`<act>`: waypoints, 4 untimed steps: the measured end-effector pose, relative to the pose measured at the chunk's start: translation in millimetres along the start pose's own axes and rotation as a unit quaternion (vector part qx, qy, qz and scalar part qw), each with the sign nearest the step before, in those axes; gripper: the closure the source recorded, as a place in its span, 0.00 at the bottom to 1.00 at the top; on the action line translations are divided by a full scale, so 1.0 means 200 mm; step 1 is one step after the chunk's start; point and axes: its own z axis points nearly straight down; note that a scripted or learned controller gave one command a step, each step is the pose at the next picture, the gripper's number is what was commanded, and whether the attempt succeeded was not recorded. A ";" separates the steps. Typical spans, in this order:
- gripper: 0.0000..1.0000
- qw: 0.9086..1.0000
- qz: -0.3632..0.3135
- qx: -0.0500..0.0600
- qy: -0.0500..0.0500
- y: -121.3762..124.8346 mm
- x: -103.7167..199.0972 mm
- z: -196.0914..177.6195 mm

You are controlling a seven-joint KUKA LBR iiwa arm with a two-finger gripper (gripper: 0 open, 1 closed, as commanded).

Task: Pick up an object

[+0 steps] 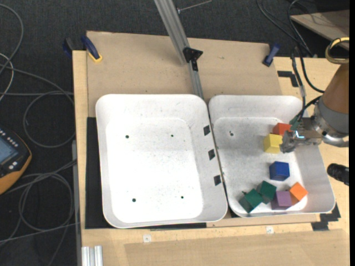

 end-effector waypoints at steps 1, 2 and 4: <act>1.00 1.000 -0.001 0.000 0.000 0.03 0.05 -0.26; 1.00 1.000 0.000 0.000 0.000 0.04 0.05 -0.53; 1.00 1.000 -0.002 0.005 0.002 0.02 0.53 -0.47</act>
